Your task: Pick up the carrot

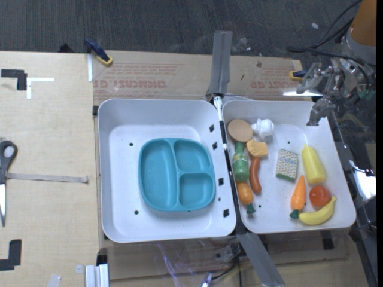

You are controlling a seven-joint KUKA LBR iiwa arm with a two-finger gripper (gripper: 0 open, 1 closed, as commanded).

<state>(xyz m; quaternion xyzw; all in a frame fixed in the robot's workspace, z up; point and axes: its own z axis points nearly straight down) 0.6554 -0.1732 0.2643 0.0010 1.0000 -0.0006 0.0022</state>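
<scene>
The carrot (298, 193) is an orange cone with a green stub at its near end. It lies in the right bin (281, 220), near the front right, between a red tomato (319, 195) and a beige cracker block (287, 164). A yellow banana (317, 213) curves just in front of it. My gripper (322, 113) hangs over the bin's back right corner, well behind the carrot and apart from every item. Nothing shows in its grasp.
The right bin also holds a yellow corn-like piece (313, 164), a red sausage (255, 175), a green bottle (240, 164), a small orange vegetable (244, 194), a tan disc (240, 130) and a white lump (263, 127). A teal divided plate (177, 173) sits in the left bin (114, 160).
</scene>
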